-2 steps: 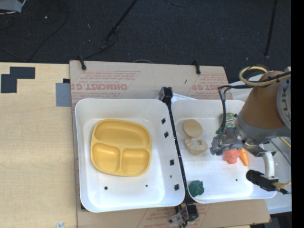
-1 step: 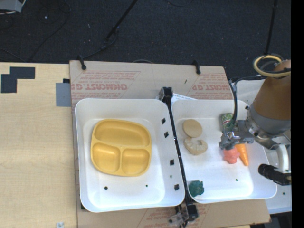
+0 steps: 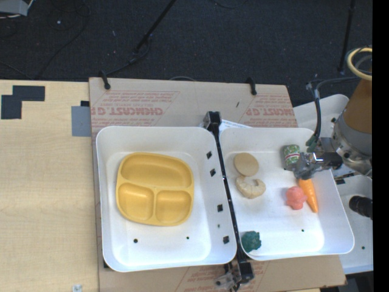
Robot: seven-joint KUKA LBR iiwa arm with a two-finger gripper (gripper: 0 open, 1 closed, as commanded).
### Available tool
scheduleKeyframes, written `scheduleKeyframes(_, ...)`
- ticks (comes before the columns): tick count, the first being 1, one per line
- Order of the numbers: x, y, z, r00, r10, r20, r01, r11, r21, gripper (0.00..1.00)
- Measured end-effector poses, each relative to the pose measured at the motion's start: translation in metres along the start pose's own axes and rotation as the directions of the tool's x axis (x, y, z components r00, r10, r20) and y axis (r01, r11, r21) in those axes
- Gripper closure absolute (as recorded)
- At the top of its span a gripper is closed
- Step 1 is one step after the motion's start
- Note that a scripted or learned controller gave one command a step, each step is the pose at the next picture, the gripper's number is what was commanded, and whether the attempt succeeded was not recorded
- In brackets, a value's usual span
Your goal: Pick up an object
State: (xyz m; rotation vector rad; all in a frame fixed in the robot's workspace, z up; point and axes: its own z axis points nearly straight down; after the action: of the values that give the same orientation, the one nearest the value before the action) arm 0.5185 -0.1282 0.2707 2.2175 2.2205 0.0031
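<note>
A robotics lab, by the look of it: a wooden counter (image 3: 42, 187) carries two white bins (image 3: 200, 248) on taped cardboard (image 3: 182, 102), loose cables (image 3: 158, 23) trail over dark carpet (image 3: 243, 35), and an industrial arm (image 3: 358, 111) reaches in.

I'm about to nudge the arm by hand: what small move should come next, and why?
Probably lower the gripper a little onto the orange carrot. The gripper sits over the right bin's far right side, at the carrot's upper end, with the green can beside it and the pink piece close by, so a straight descent seems safest.

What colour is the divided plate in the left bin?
Yellow: the divided plate, plain and unpatterned, seen best in the camera view.
</note>
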Motion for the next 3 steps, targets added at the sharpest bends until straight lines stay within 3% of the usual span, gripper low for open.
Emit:
scheduleKeyframes(1,0.046,0.019,0.02,1.0,-0.002,-0.003,0.002,1.0,0.008,1.0)
scheduleKeyframes(3,0.135,0.066,0.017,1.0,-0.003,-0.001,0.003,1.0,0.005,1.0)
